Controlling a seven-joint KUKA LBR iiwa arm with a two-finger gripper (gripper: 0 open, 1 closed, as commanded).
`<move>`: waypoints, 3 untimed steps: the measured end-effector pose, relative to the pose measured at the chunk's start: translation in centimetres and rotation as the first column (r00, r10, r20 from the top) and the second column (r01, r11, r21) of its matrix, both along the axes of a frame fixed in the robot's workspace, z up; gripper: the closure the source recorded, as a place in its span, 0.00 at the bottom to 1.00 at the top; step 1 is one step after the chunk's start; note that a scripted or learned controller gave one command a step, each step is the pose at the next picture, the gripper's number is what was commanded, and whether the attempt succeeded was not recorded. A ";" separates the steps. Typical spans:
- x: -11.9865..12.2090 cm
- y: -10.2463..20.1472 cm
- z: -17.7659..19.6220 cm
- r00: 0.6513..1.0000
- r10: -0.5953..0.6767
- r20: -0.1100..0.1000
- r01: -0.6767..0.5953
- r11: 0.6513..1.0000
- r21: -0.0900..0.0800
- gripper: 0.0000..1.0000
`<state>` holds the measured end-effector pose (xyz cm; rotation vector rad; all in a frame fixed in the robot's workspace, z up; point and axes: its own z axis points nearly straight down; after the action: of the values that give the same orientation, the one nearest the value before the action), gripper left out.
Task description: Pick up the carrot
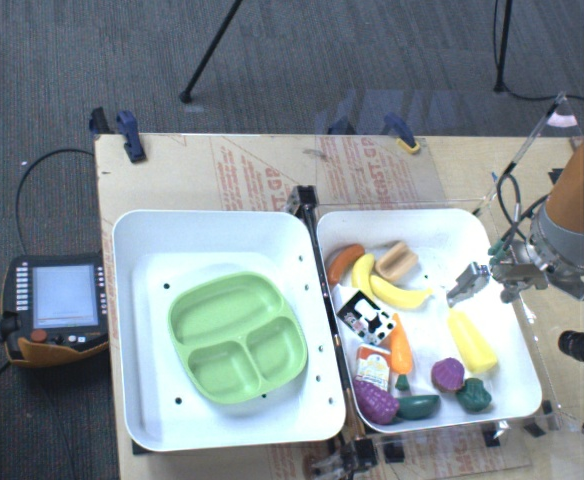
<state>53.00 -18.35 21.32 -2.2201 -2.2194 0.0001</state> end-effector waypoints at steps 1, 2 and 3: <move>-3.5 2.5 -11.5 0.992 -0.127 -0.016 0.127 0.992 0.004 0.00; -5.3 7.9 -12.5 0.995 -0.102 0.011 0.102 0.995 -0.015 0.00; -2.4 9.7 -12.6 0.842 -0.539 0.005 0.539 0.842 -0.012 0.00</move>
<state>50.63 -8.62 8.67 -2.7634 -1.5114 0.0122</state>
